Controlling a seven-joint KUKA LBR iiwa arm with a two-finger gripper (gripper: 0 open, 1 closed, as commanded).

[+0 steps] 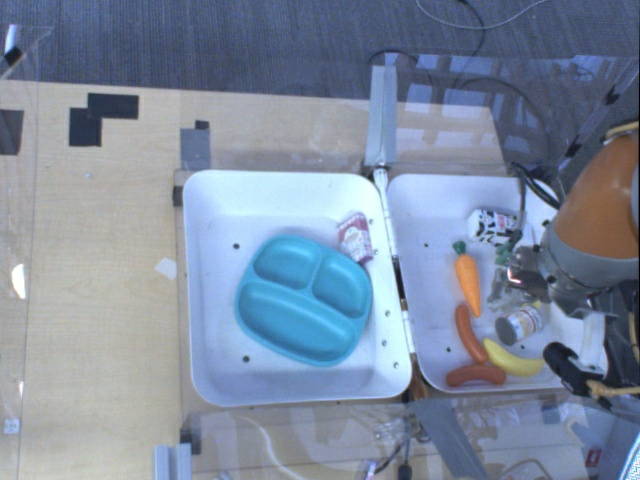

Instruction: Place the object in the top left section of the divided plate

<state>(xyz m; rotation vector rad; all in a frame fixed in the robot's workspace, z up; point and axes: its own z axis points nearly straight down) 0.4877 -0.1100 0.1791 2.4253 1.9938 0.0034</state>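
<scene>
A blue divided plate [303,300] lies in the middle of the left bin [212,268]; its sections hold nothing. A red packet [355,237] rests against the plate's upper right rim. In the right bin [432,228] lie a carrot [468,283], two sausages [467,332] [476,375], a banana [514,358], a small can [521,322] and a black-and-white patterned carton [493,225]. My gripper [512,278] hangs low over the right bin, just right of the carrot and above the can. Its tip is dark and partly hidden by the wrist.
The arm's orange band [605,203] and grey wrist cover the right bin's right side. A divider wall [393,268] separates the bins. Cables [470,13] run behind the bench. Light wooden bench top [90,268] extends to the left.
</scene>
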